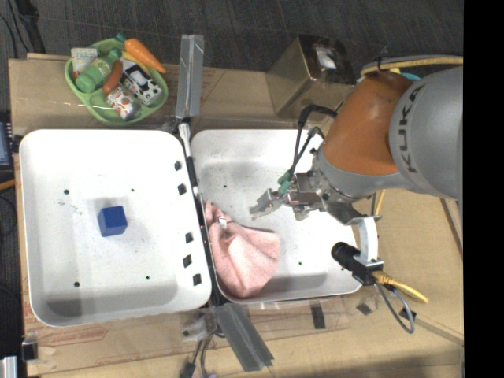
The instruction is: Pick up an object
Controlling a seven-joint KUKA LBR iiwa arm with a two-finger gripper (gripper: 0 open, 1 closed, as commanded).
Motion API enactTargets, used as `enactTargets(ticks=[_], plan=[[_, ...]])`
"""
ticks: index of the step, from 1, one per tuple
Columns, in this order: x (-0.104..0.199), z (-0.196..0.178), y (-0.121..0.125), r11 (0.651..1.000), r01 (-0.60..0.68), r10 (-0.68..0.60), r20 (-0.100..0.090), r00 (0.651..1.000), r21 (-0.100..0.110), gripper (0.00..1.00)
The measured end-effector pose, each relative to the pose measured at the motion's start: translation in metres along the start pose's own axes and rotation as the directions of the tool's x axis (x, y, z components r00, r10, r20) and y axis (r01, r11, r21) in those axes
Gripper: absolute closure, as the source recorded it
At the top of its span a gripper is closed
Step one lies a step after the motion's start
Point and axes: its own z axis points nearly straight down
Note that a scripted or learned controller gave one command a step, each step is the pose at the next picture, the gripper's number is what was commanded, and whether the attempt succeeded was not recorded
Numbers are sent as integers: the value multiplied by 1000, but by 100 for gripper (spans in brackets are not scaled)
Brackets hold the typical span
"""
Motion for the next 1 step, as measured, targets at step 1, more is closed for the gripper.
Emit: enactTargets(ticks=[1], plan=[[-21, 131, 5, 996, 90, -90, 2, 996, -8, 0]])
